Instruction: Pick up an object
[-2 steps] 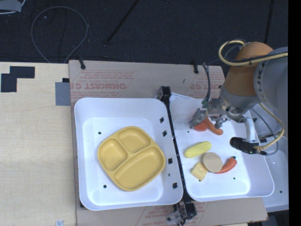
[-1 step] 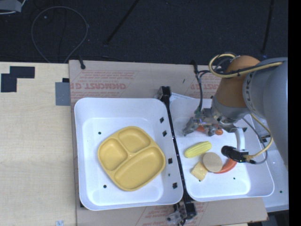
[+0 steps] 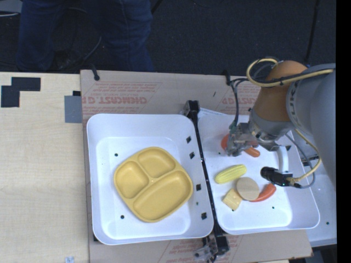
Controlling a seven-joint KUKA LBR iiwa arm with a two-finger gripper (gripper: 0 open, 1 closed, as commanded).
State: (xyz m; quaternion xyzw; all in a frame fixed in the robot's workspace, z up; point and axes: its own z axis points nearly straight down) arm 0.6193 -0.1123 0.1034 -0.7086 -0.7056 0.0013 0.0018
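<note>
Orange toy carrot point(image 3: 253, 152) is my best guess at the target, lying in the right bin point(image 3: 307, 215) just under the gripper point(image 3: 239, 143); I can't tell from here whether the fingers are apart or together, or whether they touch it.

Working left to right: the left bin point(image 3: 104, 223) holds a yellow divided tray point(image 3: 153, 183), well clear of the action. Past the divider, a corn cob point(image 3: 230, 173), a pale yellow chunk point(image 3: 232, 200), a tan disc point(image 3: 248, 188) and a red-orange piece point(image 3: 266, 192) sit close together.

My worry: the carrot is small and partly hidden, so a closing grip could slip off or nudge it against the bin wall. The arm's loose cable point(image 3: 307, 171) could also snag.

Cardboard point(image 3: 137, 95) behind the bins carries upside-down lettering, too blurred for me to read reliably.
</note>
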